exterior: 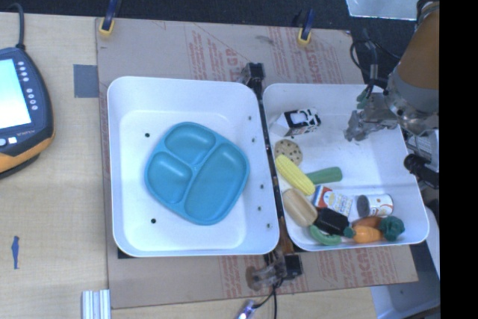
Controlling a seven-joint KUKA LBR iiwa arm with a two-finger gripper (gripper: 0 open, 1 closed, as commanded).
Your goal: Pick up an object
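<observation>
On the worktop point(67, 235) the left bin point(119, 160) holds just a blue divided plate point(196, 172), lying flat near centre, so nothing there to pick w/o a wide flat grasp. The right bin point(418, 228) has the candidates: a small black-and-white toy point(302, 119) alone near the top-left corner, a round speckled cookie point(288, 152) below it, then a yellow corn cob point(294, 175) touching a green piece point(324, 175), and a crowded heap along the front wall w/ a tan bread-like item point(298, 207), a small can point(374, 205) and orange and green veg pieces point(377, 229). The claw point(364, 123) hangs over the bin's upper right area, apart from all items; whether it's open or closed can't be told, and nothing shows in its grip. Best bet, prob: go for the isolated toy or the corn, since the heap risks pinching two things. It should come down straight, centred on the item, and close across the narrow side.
</observation>
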